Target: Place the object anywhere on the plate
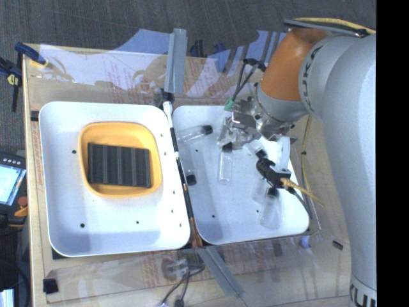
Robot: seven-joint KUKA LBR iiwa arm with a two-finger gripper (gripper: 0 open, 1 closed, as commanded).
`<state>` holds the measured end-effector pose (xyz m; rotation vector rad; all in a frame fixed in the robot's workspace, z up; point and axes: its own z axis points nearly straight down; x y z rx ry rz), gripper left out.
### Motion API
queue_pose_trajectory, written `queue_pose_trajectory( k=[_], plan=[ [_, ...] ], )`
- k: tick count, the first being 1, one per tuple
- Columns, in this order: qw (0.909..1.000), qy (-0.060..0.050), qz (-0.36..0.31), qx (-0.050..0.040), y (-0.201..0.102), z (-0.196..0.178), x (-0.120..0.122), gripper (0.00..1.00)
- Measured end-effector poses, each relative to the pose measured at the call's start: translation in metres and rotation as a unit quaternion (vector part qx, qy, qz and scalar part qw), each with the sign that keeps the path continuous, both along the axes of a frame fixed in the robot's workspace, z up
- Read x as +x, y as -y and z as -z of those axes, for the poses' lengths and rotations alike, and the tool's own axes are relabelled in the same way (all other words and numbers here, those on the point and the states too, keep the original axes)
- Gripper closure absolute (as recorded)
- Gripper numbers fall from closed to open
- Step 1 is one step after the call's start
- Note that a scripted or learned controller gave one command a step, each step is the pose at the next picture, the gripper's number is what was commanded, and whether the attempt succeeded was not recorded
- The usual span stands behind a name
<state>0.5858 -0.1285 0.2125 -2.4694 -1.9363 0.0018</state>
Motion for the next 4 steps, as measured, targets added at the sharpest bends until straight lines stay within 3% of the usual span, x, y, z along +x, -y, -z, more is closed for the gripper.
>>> queue_pose_trajectory(
  k=[1, 2, 3, 4],
  plan=[
    [0.9959, 0.001, -0.090, -0.0010, -0.055, -0.025, 0.006, 1.00],
    [0.9737, -0.001, -0.228, 0.0002, -0.090, 0.017, 0.007, 1.00],
    [0.9738, -0.001, -0.228, 0.0000, -0.089, 0.017, 0.007, 0.00],
    [0.9569, 0.001, -0.290, -0.0004, -0.150, 0.020, 0.015, 0.00]
  ],
)
